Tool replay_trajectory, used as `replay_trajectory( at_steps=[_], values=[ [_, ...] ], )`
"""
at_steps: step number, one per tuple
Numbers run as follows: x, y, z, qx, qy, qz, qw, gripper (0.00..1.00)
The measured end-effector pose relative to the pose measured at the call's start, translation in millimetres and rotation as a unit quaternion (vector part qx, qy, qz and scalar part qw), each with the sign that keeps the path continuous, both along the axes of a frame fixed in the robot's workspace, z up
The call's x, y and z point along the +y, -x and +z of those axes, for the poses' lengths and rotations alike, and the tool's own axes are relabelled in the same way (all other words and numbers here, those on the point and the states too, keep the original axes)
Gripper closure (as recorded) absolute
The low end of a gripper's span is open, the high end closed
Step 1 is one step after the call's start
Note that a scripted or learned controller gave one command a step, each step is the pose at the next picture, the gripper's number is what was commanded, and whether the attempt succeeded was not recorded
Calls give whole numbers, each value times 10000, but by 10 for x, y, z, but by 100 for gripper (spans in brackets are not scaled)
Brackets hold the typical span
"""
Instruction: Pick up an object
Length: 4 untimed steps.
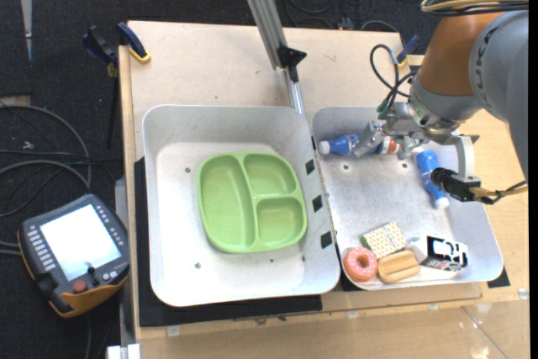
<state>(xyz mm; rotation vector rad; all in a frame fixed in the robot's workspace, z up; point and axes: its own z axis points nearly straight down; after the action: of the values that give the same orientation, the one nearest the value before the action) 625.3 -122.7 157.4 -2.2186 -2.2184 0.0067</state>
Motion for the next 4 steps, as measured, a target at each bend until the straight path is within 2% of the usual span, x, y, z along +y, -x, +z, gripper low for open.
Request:
replay_trajectory(
  at_steps=[1,2,3,4],
  values=[
    [57,30,-634,3,-4,3,10000,0],
    [58,29,-620,-24,0,0,10000,0],
    [59,23,-516,-36,1,1,10000,100],
    [-27,64,18,-60,8,-2,10000,100]
  ],
)
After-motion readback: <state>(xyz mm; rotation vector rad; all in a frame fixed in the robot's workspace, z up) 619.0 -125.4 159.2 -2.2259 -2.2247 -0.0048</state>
